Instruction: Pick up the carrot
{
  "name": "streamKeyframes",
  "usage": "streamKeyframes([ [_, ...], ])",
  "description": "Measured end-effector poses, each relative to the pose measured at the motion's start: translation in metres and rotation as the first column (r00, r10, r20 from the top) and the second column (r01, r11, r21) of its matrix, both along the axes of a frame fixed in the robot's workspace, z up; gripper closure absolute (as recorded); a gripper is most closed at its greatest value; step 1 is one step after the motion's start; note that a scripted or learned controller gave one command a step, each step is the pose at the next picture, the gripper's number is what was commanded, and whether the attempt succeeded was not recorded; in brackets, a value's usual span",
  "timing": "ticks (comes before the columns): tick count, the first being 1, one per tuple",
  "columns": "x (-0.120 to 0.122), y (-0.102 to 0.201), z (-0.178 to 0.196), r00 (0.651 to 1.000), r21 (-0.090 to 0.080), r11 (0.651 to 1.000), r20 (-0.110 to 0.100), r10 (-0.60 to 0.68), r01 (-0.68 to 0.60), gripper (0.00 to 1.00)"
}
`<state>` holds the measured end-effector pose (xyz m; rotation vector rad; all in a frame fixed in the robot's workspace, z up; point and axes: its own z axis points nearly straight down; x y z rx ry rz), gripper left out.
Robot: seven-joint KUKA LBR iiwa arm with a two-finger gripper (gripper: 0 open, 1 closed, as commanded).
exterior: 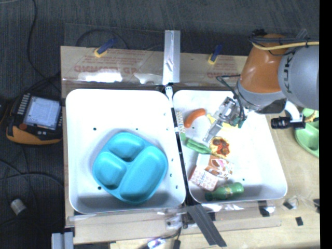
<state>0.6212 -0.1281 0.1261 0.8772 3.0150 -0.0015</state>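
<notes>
Arm reaches leftward, tool (217, 124) angled down, seemingly low.

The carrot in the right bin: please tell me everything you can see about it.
The carrot is a small orange piece with a paler, whitish end toward the left, smooth like plastic toy food. It lies flat near the upper left of the right bin, close to the divider between bins. A green item lies just below it. The gripper hovers to its right; no contact with the carrot is visible.

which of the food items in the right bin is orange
The carrot, at the bin's far left corner beside the divider. It alone is orange; the piece below it and the one at the near edge are green, and the flat packets are printed.
</notes>
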Motion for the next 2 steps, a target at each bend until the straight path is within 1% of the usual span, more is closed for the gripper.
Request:
streamKeyframes([
  [1,0.009,0.014,-0.036,0.989,-0.004,0.989,0.007,0.15,-0.15,0.0],
  [2,0.033,0.015,-0.012,0.916,0.003,0.916,-0.014,0.4,-0.4,0.0],
])
